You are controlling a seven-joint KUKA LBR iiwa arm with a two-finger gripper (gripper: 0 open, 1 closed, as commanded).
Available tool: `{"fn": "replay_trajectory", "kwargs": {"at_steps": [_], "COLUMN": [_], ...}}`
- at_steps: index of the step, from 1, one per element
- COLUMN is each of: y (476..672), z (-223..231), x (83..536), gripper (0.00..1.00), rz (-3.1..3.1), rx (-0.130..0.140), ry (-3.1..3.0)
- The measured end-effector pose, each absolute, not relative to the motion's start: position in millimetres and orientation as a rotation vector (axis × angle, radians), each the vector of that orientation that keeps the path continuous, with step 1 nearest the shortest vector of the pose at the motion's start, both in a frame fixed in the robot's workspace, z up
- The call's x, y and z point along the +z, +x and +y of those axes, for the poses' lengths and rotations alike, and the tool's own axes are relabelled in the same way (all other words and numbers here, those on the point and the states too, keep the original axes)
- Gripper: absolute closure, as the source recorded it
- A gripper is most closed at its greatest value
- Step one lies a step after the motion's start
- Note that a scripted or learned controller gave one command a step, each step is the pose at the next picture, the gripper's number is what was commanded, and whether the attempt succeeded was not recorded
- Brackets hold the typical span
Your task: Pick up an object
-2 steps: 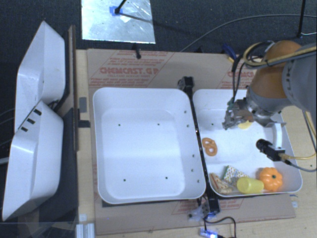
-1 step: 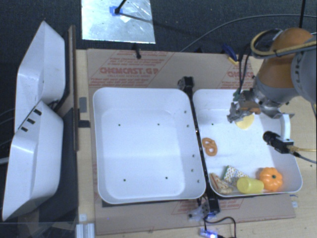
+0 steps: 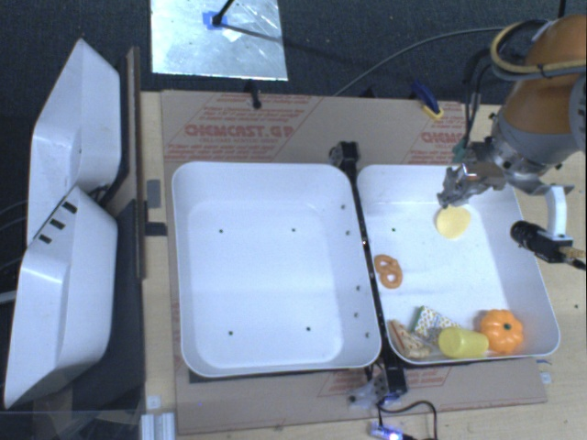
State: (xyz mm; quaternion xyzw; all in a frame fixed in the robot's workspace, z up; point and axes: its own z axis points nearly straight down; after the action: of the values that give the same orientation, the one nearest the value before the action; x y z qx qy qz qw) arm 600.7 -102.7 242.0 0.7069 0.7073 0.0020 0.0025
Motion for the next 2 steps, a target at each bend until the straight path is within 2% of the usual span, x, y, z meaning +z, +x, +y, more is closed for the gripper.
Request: {"fn": "replay_trajectory", "kwargs": {"at_steps": [1, 2], "y": [601.2, 610.0], "z": [-102.9, -51.1], "x": [271.5, 253.9], "gripper": [1.00, 1.00], "rz": [2.220, 2.227], "rx": [0.003, 0.001], "ry": [2.219, 2.217]}}
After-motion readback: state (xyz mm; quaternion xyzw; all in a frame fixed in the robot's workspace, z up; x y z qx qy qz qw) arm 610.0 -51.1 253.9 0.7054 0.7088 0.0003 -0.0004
